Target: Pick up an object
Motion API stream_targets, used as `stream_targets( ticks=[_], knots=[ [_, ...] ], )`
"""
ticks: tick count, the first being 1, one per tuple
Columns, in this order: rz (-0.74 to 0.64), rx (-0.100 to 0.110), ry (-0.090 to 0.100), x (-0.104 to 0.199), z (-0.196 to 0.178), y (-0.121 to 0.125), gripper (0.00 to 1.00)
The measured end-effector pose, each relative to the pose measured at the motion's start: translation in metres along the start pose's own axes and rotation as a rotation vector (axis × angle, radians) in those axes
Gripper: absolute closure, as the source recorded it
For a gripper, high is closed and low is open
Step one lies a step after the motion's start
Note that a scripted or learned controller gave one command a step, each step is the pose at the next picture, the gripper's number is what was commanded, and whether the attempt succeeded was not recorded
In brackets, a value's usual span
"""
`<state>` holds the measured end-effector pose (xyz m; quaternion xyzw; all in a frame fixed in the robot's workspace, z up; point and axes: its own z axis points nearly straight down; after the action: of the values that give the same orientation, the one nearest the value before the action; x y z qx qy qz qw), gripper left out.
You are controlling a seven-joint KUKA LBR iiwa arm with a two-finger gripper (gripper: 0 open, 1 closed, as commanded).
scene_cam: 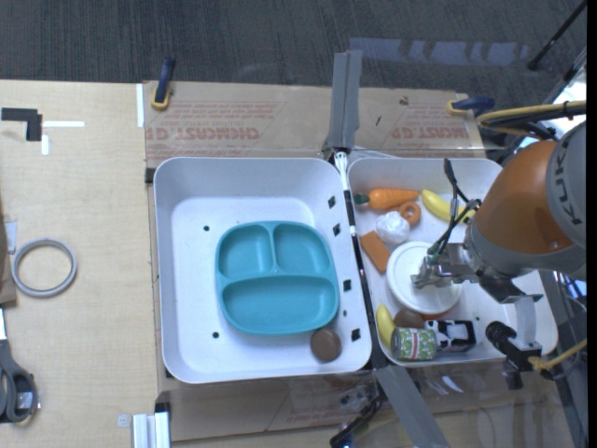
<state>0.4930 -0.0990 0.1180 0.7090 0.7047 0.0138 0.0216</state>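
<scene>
Dark carpet lies beyond the wooden table (75, 185), which carries flattened cardboard and two shallow white bins side by side. Left bin (177, 278): a teal divided plate (276, 278) lies flat near its centre, with a brown round object (326, 344) against the near wall, apparently rolled to rest there. Right bin (368, 171): candidates for the pick are crowded together, namely a white round dish (410, 271), an orange carrot (392, 197), a yellow banana (434, 203), an orange wedge (375, 249), a small white item (393, 223), a green can (414, 344) lying on its side, and a black-and-white item (456, 334) just beside it. The arm (522, 213) enters from the right and hangs low over this bin, placing the end effector (435, 273) over the white dish, judged the likely target.

Obscured: whether the end effector is open or closed cannot be told, as the metal parts blur against the dish. No object is visibly gripped. A second yellow piece (383, 323) is partly hidden by the can. On the table's left edge, a grey ring (42, 267) is clear; scissors (17, 392) are cut off.
</scene>
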Motion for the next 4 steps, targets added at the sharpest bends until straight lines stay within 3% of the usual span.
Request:
stream_targets(
  ticks=[1, 4],
  knots=[
    [-0.007, 0.055, 0.01, 0.077, -0.073, -0.005, 1.0],
    [-0.013, 0.069, 0.005, 0.075, -0.094, -0.003, 1.0]
  ],
)
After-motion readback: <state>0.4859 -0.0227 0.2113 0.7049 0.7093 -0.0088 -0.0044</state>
